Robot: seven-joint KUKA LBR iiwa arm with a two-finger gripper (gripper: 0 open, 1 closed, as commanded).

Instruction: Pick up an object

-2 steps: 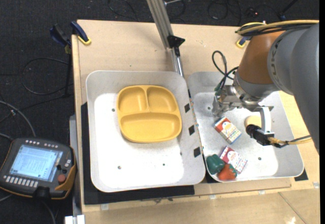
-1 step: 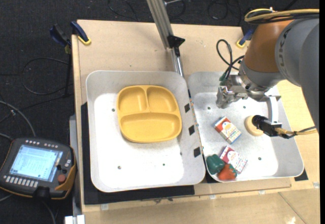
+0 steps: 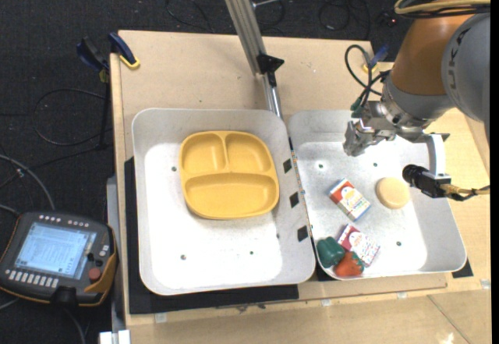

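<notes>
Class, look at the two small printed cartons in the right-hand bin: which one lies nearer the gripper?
The upper carton, lying beside the round cream object, is nearer the gripper. The other carton lies at the bin's front edge, next to the red-and-green toy.

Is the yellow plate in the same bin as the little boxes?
No, the yellow plate lies in the left bin, while the two little boxes lie in the right bin.

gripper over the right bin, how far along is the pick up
Early stage. Done: the gripper is over the back part of the right bin, with nothing visibly held. In hand: it hovers near the small box and the round yellow piece. Left: lowering onto one item, closing on it, and lifting it.
</notes>
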